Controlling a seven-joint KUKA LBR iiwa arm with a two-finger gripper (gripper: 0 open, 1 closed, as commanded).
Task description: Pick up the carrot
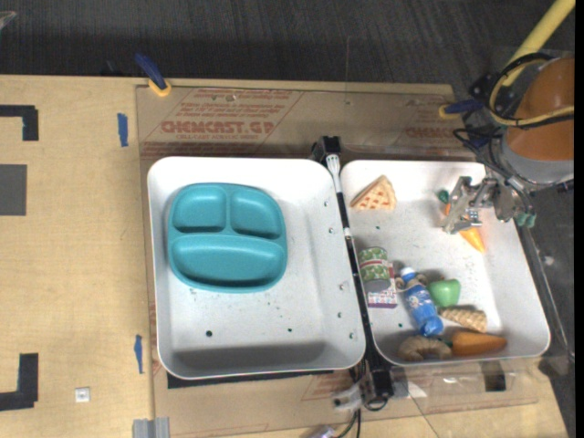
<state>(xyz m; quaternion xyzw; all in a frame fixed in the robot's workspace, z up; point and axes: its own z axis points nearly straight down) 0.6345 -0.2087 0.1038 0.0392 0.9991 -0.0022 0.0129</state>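
Carrot (pixel 474 238) under claw (pixel 465 210) (right bin (pixel 534 281)), touching

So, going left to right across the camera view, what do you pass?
Teal divided plate → pizza slice toy → blue bottle → green pepper toy → gripper over an orange cone-shaped piece.

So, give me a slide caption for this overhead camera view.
Gripper over an orange piece in the right bin; teal tray left.

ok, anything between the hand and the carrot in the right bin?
Nothing visible. The hand sits right over the carrot, whose orange tip pokes out just below it. The pizza slice lies well apart.
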